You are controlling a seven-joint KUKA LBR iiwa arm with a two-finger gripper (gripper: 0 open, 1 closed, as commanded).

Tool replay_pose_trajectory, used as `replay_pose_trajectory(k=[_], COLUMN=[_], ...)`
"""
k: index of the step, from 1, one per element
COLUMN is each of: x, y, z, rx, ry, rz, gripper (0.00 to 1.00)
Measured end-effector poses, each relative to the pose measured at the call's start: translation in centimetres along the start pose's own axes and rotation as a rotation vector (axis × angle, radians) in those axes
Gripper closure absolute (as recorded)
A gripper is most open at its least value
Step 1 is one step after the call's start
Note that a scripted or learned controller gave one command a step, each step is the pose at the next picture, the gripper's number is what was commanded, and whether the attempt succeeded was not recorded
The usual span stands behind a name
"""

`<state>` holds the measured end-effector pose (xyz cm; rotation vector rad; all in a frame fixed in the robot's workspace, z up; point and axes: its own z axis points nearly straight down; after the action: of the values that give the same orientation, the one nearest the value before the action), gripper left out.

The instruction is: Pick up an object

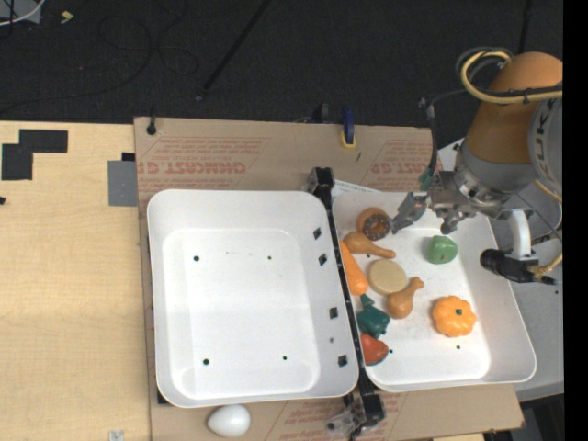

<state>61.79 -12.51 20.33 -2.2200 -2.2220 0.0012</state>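
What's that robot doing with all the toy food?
The grey and orange arm reaches in from the right over the right bin, which holds toy food: a green ball, a small pumpkin, a carrot and more. Its gripper hangs above them, holding nothing yet. A white egg lies outside.

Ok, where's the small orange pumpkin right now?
The pumpkin sits in the right bin, toward its right side, below the green ball.
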Motion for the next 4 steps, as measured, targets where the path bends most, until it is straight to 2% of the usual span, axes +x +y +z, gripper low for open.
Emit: replay_pose_trajectory(k=[1, 2, 3, 4], x=[0.6, -4.5, -5.7, -8.9], y=[-3.3, -6.6, -10.2, -2.4], z=[11.7, 6.8, 11.2, 6.9], rx=[0.013, 0.002, -0.011, -0.009], ry=[0.002, -0.001, -0.006, -0.004], rz=[0.001, 0.004, 0.004, 0.000], gripper=[0.00, 0.00, 0.00, 0.00])
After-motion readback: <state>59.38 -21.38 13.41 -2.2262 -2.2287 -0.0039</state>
